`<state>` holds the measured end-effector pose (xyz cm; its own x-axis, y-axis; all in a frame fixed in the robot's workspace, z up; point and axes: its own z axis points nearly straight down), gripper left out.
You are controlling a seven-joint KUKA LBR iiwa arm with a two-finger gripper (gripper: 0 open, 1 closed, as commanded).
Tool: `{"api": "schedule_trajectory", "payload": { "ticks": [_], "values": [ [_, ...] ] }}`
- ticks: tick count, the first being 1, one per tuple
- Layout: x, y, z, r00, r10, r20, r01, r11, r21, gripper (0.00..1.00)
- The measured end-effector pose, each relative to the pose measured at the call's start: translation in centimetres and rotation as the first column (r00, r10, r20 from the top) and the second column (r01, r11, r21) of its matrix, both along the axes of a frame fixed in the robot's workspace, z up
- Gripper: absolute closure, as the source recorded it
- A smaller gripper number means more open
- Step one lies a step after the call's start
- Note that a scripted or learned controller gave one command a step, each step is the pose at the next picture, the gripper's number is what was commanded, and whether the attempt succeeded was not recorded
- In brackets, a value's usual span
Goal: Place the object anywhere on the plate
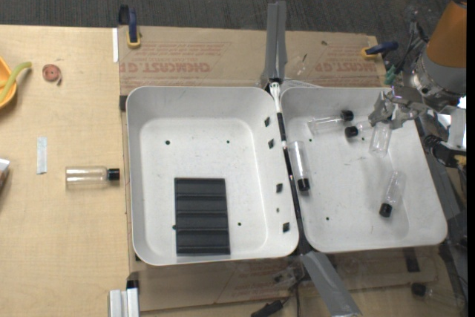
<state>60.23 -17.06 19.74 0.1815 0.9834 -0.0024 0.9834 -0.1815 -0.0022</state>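
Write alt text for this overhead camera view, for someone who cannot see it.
A grey robot arm reaches from the right over the right white bin, where several clear vials with black caps lie scattered. The left white bin holds a dark ribbed plate. One more vial lies on the wooden bench.

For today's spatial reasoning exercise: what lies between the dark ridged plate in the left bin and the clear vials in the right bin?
In the camera view, between the plate and the vials lie bare white bin floor and the bins' adjoining rims.

Ridged plate (200,216) in the left bin (148,122), four vials (390,194) scattered in the right bin (423,226), another vial (92,175) on the bench left of both.
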Motion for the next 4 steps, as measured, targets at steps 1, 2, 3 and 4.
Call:
{"api": "schedule_trajectory", "payload": {
  "ticks": [1,2,3,4],
  "values": [
    [0.0,0.0,0.0,1.0,0.0,0.0,0.0,1.0,0.0,0.0],
    [5.7,-4.1,2.8,0.991,0.136,0.003,-0.136,0.991,-0.001,0.0],
    [5.7,-4.7,9.1,0.99,0.143,0.002,-0.143,0.99,0.0,0.0],
    [5.8,-4.9,18.8,0.98,0.198,0.002,-0.198,0.98,0.0,0.0]
  ]
}}
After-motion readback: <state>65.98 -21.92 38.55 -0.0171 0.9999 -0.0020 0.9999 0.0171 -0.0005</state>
